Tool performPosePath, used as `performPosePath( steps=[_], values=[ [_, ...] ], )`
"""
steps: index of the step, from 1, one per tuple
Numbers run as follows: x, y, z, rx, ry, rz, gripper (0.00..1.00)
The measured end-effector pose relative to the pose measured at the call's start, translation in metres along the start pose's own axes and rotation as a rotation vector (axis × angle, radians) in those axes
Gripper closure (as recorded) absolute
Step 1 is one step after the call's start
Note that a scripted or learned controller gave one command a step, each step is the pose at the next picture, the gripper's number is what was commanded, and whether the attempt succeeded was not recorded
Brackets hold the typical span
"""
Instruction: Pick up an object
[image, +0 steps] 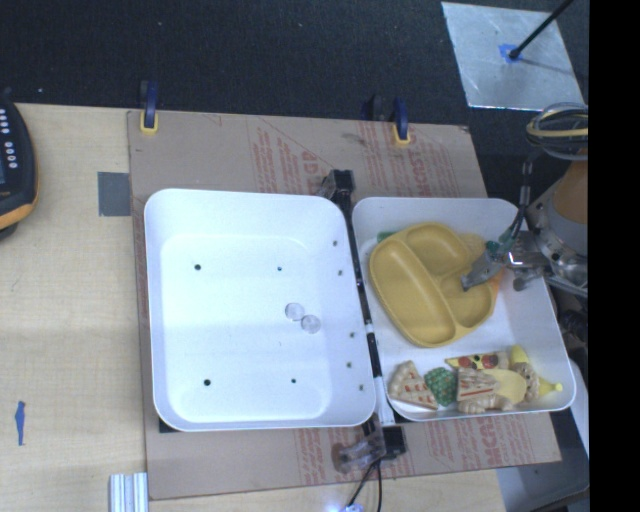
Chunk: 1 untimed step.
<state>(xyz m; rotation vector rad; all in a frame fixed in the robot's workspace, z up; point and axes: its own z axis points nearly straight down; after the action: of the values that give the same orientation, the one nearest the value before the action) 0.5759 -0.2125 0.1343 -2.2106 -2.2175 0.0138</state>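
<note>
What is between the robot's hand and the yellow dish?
Nothing visible. The end effector is already at the right edge of the yellow dish in the right bin; the toys lie apart, nearer the front.

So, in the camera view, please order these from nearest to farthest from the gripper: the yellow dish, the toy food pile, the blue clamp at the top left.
1. Yellow dish, right bin, under the gripper.
2. Toy food pile, right bin's lower edge.
3. Blue clamp, far left, past the left bin.

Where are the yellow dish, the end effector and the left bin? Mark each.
yellow dish (425, 285): camera view, left compartment floor.
end effector (478, 277): camera view, between its fingertips.
left bin (240, 300): camera view, bare floor.
</note>
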Motion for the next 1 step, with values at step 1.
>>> performPosePath(
  steps=[1],
  values=[
    [0.0007,-0.0186,-0.0137,-0.008,-0.001,0.000,0.00]
  ],
)
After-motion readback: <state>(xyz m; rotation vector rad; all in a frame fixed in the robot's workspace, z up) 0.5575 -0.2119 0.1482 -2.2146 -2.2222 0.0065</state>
